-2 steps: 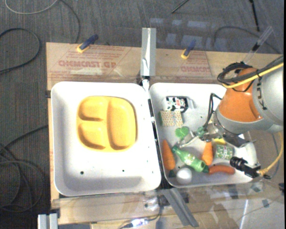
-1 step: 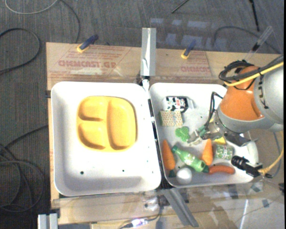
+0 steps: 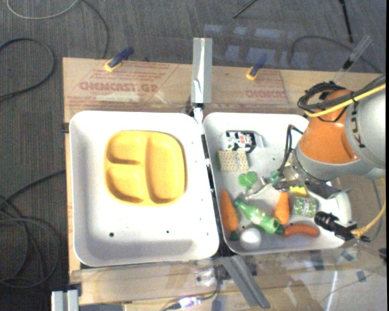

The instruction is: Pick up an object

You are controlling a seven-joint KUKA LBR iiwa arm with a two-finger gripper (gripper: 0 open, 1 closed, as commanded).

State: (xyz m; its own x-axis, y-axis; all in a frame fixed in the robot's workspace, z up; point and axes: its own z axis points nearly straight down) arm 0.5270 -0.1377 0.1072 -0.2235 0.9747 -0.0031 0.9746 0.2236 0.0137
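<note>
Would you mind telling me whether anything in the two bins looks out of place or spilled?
Nothing stands out. The yellow tray lies flat in the left bin; the toys sit jumbled but contained in the right bin.

The left bin [image 3: 84,232] is open along its lower and left floor, with a yellow tray [image 3: 146,167] filling its upper middle. The right bin [image 3: 214,135] is crowded at lower centre: carrots [image 3: 229,211], green bottle [image 3: 259,218], white ball [image 3: 250,237]; the arm [image 3: 330,141] covers its right side.

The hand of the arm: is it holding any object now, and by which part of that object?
It cannot be told. The hand is low in the right bin among the toys, beside an orange carrot, and its tips are hidden in the clutter.
</note>
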